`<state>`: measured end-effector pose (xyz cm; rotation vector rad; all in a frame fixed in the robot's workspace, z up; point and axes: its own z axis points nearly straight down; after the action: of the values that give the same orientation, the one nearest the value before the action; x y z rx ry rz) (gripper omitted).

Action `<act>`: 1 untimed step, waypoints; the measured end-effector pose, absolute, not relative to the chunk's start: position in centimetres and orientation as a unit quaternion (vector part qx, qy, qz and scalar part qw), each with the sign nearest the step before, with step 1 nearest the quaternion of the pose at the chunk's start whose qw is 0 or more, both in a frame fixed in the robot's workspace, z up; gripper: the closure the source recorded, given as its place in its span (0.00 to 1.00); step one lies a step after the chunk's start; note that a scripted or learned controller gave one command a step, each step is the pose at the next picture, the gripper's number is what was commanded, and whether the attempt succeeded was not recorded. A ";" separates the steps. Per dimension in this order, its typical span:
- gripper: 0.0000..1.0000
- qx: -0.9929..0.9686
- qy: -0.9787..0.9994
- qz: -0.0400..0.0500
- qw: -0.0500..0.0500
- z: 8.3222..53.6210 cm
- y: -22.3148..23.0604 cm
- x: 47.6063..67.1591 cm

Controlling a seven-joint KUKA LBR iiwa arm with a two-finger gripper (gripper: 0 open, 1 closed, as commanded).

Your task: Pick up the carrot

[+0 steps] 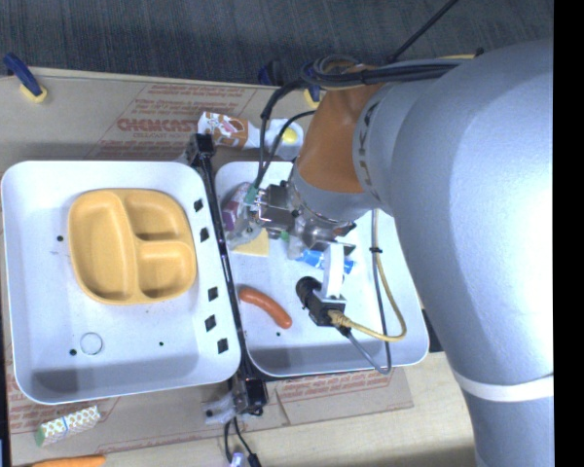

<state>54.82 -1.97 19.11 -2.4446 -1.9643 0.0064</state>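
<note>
the claw [290, 224] hangs low over the back of the right bin [399, 343], among a jumble of small items (its working end is too hidden to tell whether it is clenched or released). the carrot [264, 306] lies apart from it on the bin floor, nearer the front, just beside the divider. the left bin [29, 261] holds a yellow divided tray [131, 244].
</note>
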 end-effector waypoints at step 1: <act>0.00 -0.778 -0.628 0.001 0.002 19.1 -1.9 57.3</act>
<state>57.26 -1.86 19.14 -2.4409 -1.9720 0.0031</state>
